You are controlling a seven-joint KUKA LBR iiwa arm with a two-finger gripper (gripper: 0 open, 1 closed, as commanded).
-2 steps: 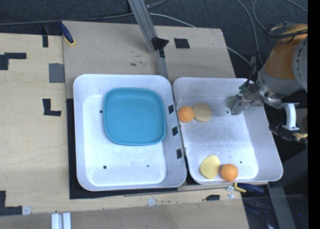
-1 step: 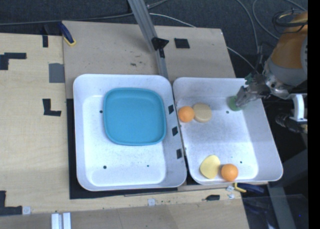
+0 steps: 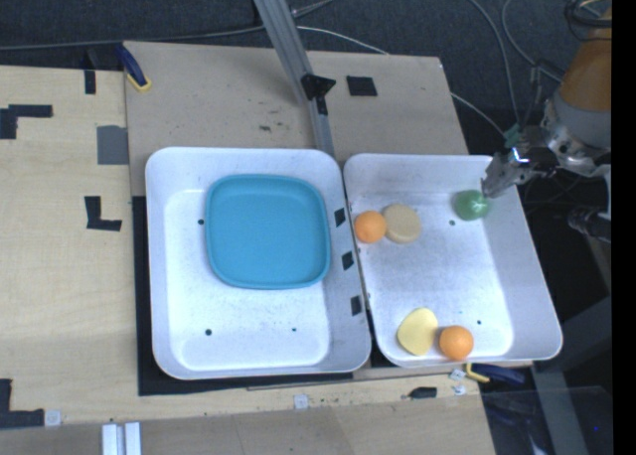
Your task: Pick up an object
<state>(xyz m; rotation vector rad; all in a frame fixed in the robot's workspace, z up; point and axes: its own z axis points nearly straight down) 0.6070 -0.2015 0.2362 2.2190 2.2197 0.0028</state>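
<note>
- The bench (image 3: 248, 85) carries two white bins side by side, so that objects can lie loose within the arm's reach.
- The left bin (image 3: 179, 274) holds a blue plate (image 3: 267, 229), lying flat and taking up most of the floor.
- The right bin (image 3: 517, 274) holds the small objects, scattered well apart, which leaves room to come down on one at a time.
- The arm (image 3: 586, 85) comes in from the right edge and bends toward the far right corner of the right bin.
- The gripper (image 3: 497, 177) hangs at that corner, just above and touching the outline of the green ball (image 3: 472, 206); this looks like the chosen target.
- Whether it is spread or closed I cannot tell: the tip is small and blurred, and nothing shows clearly gripped.
- The green ball sits on the bin floor near the far right wall, so a grasp there has little room on the wall side.
- A tan disc (image 3: 403, 225) lies near the left wall, with an orange ball (image 3: 369, 227) touching its left side.
- A yellow piece (image 3: 417, 331) rests near the front edge, and a second orange ball (image 3: 456, 342) lies just beside it.
</note>
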